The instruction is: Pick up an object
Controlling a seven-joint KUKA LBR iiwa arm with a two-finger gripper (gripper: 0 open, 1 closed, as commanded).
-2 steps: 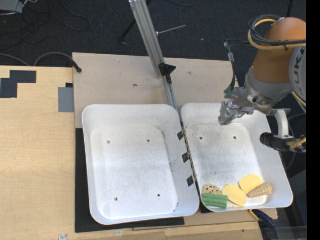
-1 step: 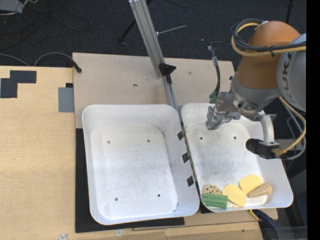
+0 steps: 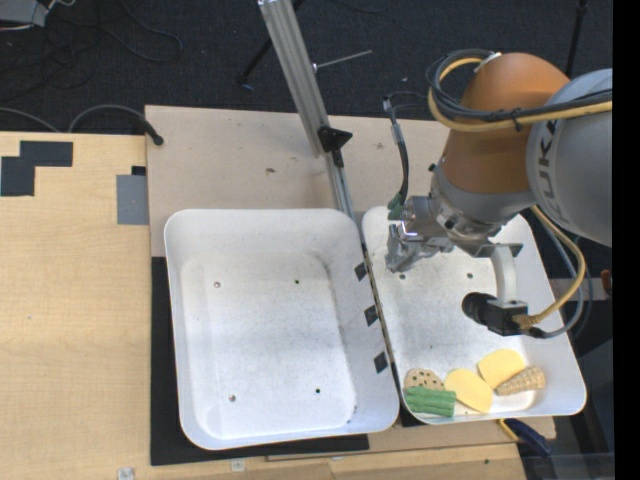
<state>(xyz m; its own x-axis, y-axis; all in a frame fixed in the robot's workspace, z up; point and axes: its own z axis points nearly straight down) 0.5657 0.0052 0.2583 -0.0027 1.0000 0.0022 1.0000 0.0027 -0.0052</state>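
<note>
A grey KUKA arm with an orange band reaches in from the right, its gripper point(image 3: 403, 252) poised low over the far left part of the right bin point(image 3: 560, 393), beside the divider where the two white bins meet. Whether it is released or clenched cannot be told from this slanted overhead view, and nothing shows in its grasp. The pickable items lie huddled at the near edge of the right bin, well apart from the gripper: a green toy point(image 3: 431, 400), a round brown-spotted cookie point(image 3: 424, 378), two yellow pieces point(image 3: 486, 379) and a tan ridged cone point(image 3: 522, 379). The pick looks not yet begun; the next move likely calls for travelling toward the near edge and descending over one item. A black cylinder point(image 3: 492, 313) on the arm hangs over the bin floor. The left bin point(image 3: 200, 230) sits alongside. The arm's bulk hides the far right corner of its bin.
</note>
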